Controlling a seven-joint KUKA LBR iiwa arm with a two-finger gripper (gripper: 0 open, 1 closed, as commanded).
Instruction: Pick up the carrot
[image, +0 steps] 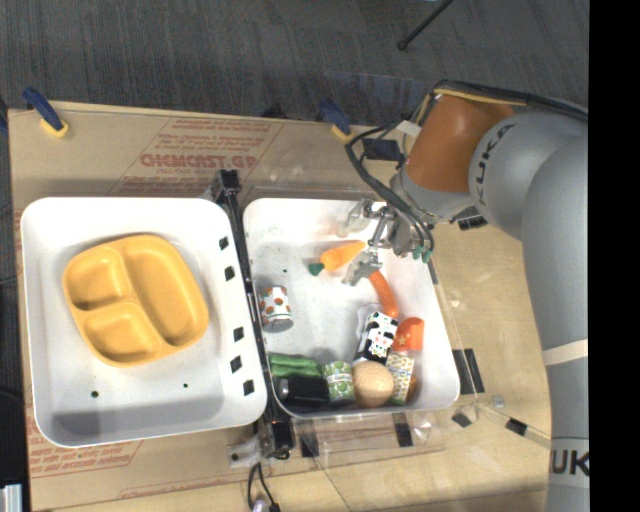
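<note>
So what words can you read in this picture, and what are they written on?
"CHEMCAST GP", red print on the brown board under the bins.
"KUKA", only partly seen, on the grey robot arm.
"UK", cut off, on the arm's base.
Smaller red print on the board: too blurred to read.

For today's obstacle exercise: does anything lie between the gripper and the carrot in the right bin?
Nothing visible does. The gripper hangs right over the carrot at the top of the right bin. The other toys lie lower, toward the bin's near end.
</note>
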